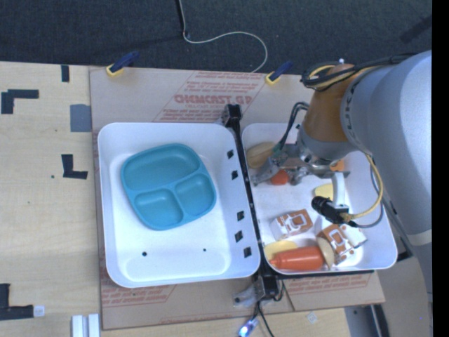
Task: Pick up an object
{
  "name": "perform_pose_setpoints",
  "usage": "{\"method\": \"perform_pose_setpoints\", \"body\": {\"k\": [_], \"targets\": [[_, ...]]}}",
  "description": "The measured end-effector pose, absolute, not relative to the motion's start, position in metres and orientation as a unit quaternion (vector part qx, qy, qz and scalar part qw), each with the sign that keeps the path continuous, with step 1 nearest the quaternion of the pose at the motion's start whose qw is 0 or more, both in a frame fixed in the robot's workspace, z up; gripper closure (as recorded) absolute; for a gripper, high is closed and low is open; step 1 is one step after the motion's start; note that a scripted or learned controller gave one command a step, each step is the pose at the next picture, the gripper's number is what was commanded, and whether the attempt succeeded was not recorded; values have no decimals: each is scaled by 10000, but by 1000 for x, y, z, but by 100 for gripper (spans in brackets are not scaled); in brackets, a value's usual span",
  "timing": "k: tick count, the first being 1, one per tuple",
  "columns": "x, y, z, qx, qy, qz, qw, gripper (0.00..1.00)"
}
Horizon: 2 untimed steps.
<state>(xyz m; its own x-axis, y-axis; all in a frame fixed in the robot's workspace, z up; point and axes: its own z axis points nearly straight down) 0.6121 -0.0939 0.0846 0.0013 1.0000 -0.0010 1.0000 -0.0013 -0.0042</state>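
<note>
Flanking a cardboard sheet (210, 97), wooden bench (42, 209) meets dark carpet (91, 12).

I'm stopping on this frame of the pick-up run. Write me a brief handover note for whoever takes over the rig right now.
Gripper: low in the right bin, at its far left end, over a small orange-red item; whether it grips is unclear.
Same bin: tan rounded piece by the divider, two white-and-brown toy pieces, an orange-red sausage-shaped toy at the near edge.
Left bin: blue divided plate.
Done: arm lowered into the bin.
Left: confirm a grasp, lift.
</note>
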Motion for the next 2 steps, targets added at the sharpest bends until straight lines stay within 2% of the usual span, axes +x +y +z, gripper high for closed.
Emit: {"method": "perform_pose_setpoints", "body": {"k": [1,2], "targets": [[616,-93,96,-7066,-7076,-8,-10,100],[629,10,191,-7033,-7109,-39,-23,100]]}}
